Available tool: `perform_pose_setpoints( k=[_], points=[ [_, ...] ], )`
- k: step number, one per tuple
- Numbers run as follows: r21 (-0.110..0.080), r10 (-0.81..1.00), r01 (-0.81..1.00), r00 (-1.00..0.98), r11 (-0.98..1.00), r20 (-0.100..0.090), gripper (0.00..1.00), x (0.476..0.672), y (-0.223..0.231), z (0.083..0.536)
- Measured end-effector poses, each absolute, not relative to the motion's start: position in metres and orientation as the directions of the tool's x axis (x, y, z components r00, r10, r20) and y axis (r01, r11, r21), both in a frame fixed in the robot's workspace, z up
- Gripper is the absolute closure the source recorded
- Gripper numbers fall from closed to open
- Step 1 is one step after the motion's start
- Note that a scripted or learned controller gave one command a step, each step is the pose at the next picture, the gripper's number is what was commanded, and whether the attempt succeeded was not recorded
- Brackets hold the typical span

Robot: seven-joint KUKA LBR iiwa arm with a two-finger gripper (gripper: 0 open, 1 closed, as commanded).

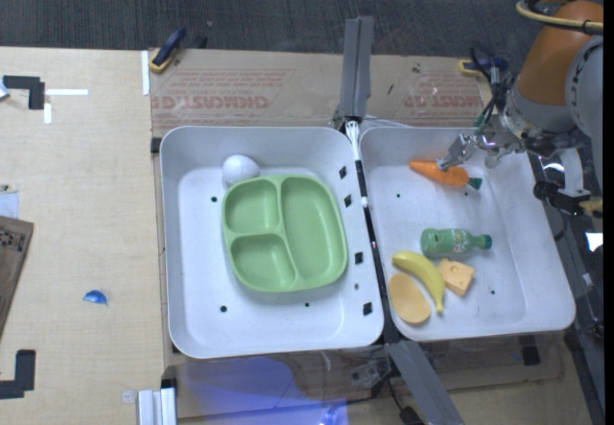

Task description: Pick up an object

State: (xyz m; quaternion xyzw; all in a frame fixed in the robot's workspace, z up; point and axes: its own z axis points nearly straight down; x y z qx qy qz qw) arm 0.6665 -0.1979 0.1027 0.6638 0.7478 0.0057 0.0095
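Orange carrot (439, 173) lies under the tool (459, 155); its grip state I cannot tell.

White bins (192, 318) hold a green tray (284, 231), orange carrot (439, 173), yellow banana (422, 273), green bottle (455, 242).

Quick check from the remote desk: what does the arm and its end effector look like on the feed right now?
The arm is grey with a broad orange band above the wrist, and a pale cable loops over its top. Darker cabling and fittings hang along its lower side. The end effector is small, metallic silver-grey, with thin dark wires running to it.
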Motion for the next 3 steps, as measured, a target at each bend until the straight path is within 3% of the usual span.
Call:
perform_pose_setpoints(
  k=[1, 2, 3],
  points=[
    [-0.002, 0.971, 0.971, -0.24, 0.24, 0.0, 0.0, 0.652, -0.181, 0.09],
    [-0.01, 0.971, 0.971, -0.24, 0.24, 0.002, 1.0, 0.651, -0.181, 0.093],
    [-0.004, 0.982, 0.982, -0.187, 0.187, 0.0, 1.0, 0.66, -0.138, 0.203]
  ],
)
